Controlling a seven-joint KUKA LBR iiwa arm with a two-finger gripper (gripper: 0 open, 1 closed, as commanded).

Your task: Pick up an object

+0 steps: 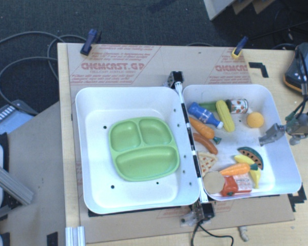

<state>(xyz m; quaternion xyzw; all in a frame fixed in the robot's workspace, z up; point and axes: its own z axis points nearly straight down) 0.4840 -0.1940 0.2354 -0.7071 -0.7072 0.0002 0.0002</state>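
Observation:
The right bin holds several toy foods: a blue bottle, a corn cob, an orange ball, a small red-and-white can, a carrot, a sausage, a pizza slice, a watermelon slice and a tan round disc. My gripper hangs over the bin's right side, right of the orange ball and above the watermelon slice. It is open, with only white bin floor showing between its fingers.
The left bin carries a green divided plate. A black divider rail runs between the bins. More toys crowd the right bin's front: an orange carrot, a banana and a red piece.

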